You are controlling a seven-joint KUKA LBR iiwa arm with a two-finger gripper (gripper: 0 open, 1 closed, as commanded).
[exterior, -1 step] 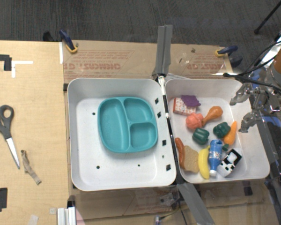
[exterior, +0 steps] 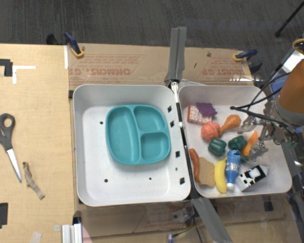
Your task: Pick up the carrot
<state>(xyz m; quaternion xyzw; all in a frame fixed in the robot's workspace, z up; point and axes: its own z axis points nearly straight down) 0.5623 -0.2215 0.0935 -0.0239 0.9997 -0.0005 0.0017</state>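
The carrot [exterior: 250, 144] lies tilted in the right bin [exterior: 273, 186], just beside the green pepper [exterior: 237, 144] and touching or nearly touching the end effector [exterior: 260, 147], which hangs at its right side. The metal parts there blur together, so I cannot tell how the end effector is set. The left bin [exterior: 86, 135] holds a teal divided plate [exterior: 138, 134]

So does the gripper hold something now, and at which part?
Cannot be told: the gripper sits beside the small orange carrot in the right white bin.
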